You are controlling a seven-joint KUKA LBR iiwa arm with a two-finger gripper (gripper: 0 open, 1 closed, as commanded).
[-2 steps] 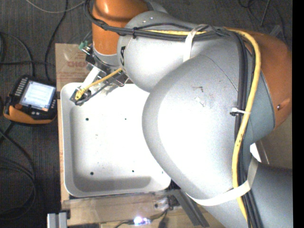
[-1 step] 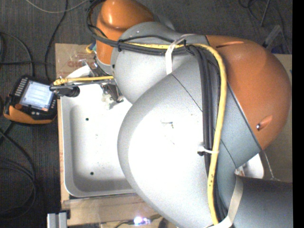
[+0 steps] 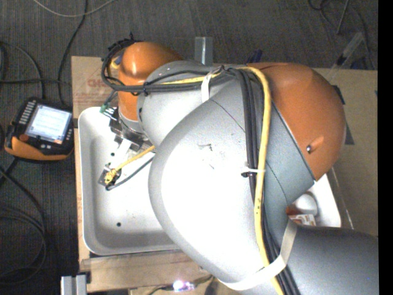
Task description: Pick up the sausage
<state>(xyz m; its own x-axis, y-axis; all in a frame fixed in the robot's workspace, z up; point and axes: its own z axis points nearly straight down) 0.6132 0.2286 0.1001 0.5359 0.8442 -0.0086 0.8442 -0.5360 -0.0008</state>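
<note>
the two-finger gripper (image 3: pixel 120 147) is seen low inside the shallow white plastic left bin (image 3: pixel 92 226), below the orange band of the grey kuka arm (image 3: pixel 215 183), whose bulk covers much of the bench. whether the gripper is spread or pressed together cannot be told, and nothing can be seen held in it. the white floor just around the gripper looks bare. the sausage cannot be identified with certainty. the likeliest candidate is judged to be a small reddish-brown piece (image 3: pixel 301 216), well apart from the gripper on the far side of the arm. it is half hidden by the arm and lies just beside a rounded white object (image 3: pixel 305 201) at the edge of the shallow white right bin (image 3: pixel 334 204). an orange and black handheld controller with a lit screen (image 3: pixel 40 128) is seen on the floor beyond the left bin, on the side of the gripper away from the arm. the step in hand is judged to be the search or approach, with the grasp not yet made. if the reddish-brown piece is the target, the gripper must be raised out of the left bin, carried across to the right bin, set above the piece and opened before it is lowered.
</note>
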